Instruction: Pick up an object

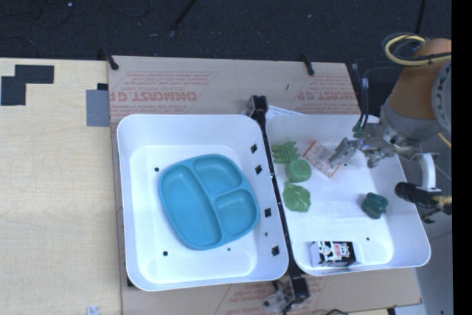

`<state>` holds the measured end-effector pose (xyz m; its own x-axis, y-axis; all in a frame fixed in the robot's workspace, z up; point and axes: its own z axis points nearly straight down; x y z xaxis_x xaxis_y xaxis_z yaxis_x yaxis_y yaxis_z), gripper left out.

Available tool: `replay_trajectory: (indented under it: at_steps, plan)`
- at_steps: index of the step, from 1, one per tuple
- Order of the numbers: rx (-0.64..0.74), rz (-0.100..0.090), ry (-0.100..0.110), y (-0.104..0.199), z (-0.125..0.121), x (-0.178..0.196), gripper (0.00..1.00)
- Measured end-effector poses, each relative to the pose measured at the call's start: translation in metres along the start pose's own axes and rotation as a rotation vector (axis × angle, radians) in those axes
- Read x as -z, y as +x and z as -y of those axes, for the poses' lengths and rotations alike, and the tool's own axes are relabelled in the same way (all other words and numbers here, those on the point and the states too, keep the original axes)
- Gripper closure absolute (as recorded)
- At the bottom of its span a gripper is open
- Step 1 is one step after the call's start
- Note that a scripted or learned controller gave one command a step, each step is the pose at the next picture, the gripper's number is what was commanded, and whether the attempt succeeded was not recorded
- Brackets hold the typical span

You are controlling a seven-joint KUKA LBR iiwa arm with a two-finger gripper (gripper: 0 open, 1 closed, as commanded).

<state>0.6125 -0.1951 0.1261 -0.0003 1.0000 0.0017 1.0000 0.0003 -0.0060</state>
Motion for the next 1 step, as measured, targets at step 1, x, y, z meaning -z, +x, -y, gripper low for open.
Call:
replay_trajectory:
  at_steps: [1]
  plan:
    - [0.000,0.001,-0.003,-0.0010,-0.0007,0.0127,1.00]
